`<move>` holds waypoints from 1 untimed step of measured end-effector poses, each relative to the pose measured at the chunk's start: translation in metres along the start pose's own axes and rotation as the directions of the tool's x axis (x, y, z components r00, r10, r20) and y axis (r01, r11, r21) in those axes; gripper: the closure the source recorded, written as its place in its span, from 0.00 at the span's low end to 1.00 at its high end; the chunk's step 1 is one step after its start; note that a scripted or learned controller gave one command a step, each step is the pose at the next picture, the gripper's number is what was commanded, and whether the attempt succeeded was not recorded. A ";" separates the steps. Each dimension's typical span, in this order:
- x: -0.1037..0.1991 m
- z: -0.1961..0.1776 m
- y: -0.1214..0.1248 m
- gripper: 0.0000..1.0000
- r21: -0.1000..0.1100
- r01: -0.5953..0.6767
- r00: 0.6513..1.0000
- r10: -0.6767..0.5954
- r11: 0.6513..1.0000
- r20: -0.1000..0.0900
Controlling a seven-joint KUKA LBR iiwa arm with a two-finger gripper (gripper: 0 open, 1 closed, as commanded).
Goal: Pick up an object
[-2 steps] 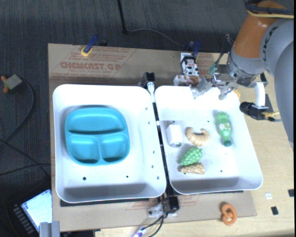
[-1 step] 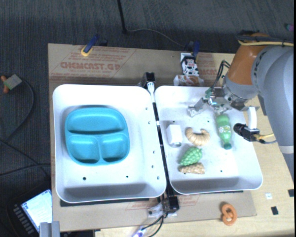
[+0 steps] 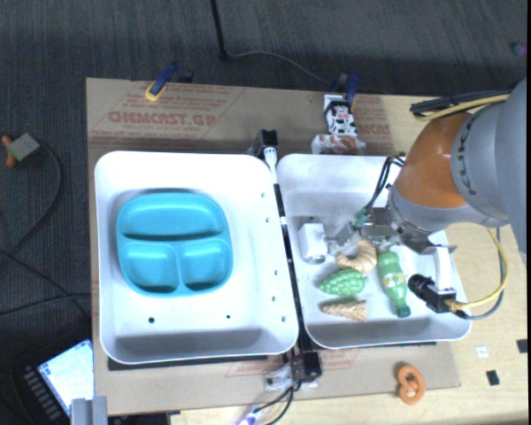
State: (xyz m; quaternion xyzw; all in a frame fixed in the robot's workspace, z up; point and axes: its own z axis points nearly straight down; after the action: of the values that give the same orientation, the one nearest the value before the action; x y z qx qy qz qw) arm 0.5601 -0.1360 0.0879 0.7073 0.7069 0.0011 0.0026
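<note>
Camera view: board [image 3: 159,118] reads "CHEMCAST GP"; gripper [image 3: 354,237] over right bin [image 3: 311,180], fingers' state unclear.

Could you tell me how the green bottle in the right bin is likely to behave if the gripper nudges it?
The green bottle lies on its side, so its round body would probably roll. It looks like a small toy, likely light. The tan cone and green leafy toy alongside might block it.

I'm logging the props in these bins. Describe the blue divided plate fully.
The blue divided plate is a light blue rounded rectangle that looks like smooth plastic. Raised ridges split it into three compartments: one long one on the far side and two smaller ones nearer the camera. It lies flat and upright on the floor of the left bin, toward its far left part, apart from the walls, with nothing visible in it.
</note>
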 end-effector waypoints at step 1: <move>-0.002 -0.010 0.001 1.00 -0.004 -0.001 1.000 0.001 1.000 0.004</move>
State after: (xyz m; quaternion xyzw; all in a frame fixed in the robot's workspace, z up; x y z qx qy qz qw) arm 0.5609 -0.1378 0.0982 0.7077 0.7065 0.0009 0.0056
